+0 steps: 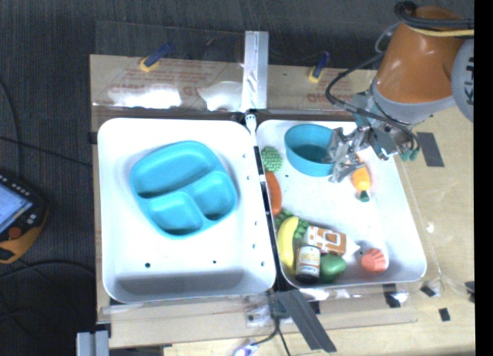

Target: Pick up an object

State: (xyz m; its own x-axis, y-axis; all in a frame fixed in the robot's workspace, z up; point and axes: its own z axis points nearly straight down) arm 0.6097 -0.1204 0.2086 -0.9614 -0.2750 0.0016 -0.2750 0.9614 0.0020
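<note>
Gripper [347, 163] hangs low in the right bin [412, 227], near its far edge, just beside the blue bowl [310, 149] on the bowl's right. I cannot tell whether the hand is open or closed; too small and cluttered to read. Nothing visibly held.

Likely target: small orange-and-yellow toy [361, 181], just beside the gripper toward the right wall. It lies by itself on bare floor, well apart from the near-edge pile.

Other stuff in the right bin: green knobbly ball [270, 159] by the far-left corner, carrot-like orange piece [273, 193] along the left wall, banana [287, 240], small carton [325, 239], little jar [308, 260], green piece [333, 267] and a red-orange fruit [373, 260] along the near edge. Left bin [112, 216] carries a blue divided tray [183, 186].

Doing the step well, my judgement: centre over the toy, not the bowl rim; straddle its narrow side; go fully down to the floor before closing. Bowl sits close, so a finger could catch its wall and shove it. Lift straight up, slowly; a smooth rounded toy may squirt out.
</note>
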